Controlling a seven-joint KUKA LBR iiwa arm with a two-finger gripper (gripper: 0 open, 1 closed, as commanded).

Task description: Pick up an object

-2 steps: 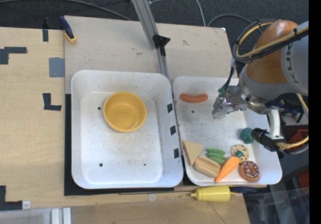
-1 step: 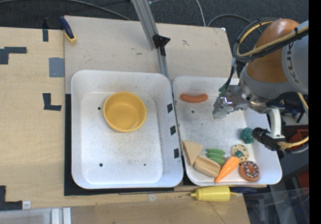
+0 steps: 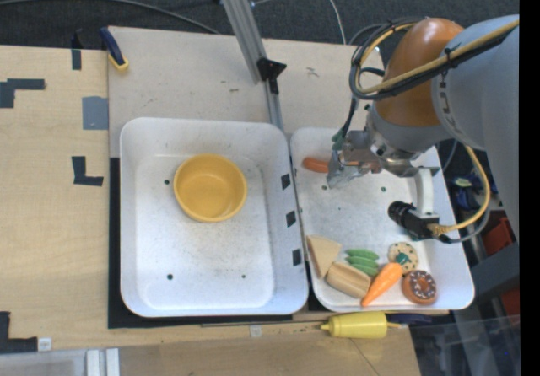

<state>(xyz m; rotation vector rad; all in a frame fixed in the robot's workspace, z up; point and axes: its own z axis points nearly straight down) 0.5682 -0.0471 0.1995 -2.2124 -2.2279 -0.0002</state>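
My gripper (image 3: 337,174) hangs low over the back left part of the right bin (image 3: 456,294). A small orange-red sausage-shaped toy (image 3: 315,165) lies just left of it, close to the bin's left wall; whether they touch I cannot tell. Along the right bin's front lie a tan cheese wedge (image 3: 321,251), a bread piece (image 3: 347,280), green pea pods (image 3: 364,260), an orange carrot (image 3: 381,282), a small round cookie (image 3: 403,254) and a chocolate donut (image 3: 419,287). A yellow bowl (image 3: 210,187) stands upright in the left bin (image 3: 139,282).
A yellow mustard bottle (image 3: 359,325) lies on the bench in front of the right bin. A slanted metal pole (image 3: 240,12) rises from behind the two bins. A blue and yellow clamp (image 3: 113,48) sits at the bench's back left corner.
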